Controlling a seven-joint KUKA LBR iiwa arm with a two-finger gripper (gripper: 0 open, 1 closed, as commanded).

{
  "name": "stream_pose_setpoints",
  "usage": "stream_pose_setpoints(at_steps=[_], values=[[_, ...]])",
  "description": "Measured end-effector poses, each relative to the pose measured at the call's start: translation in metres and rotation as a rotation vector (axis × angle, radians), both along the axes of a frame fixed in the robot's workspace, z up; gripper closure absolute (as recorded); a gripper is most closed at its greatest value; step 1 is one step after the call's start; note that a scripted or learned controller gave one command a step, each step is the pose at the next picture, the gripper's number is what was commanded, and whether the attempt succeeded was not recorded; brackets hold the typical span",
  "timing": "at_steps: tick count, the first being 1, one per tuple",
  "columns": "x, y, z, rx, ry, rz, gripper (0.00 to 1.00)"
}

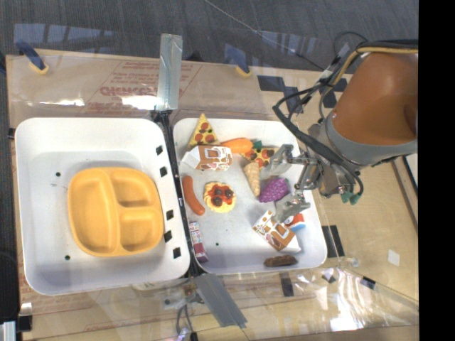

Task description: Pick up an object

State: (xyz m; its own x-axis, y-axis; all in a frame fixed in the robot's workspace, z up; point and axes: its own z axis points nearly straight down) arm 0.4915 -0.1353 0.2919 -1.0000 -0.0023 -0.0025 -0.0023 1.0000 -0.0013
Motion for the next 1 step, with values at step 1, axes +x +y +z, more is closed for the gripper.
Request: stream_pose_setpoints(at_steps=[1], values=[[0.0235,-0.0239,-0.1623,0.005,0.012,0.126,0.00]])
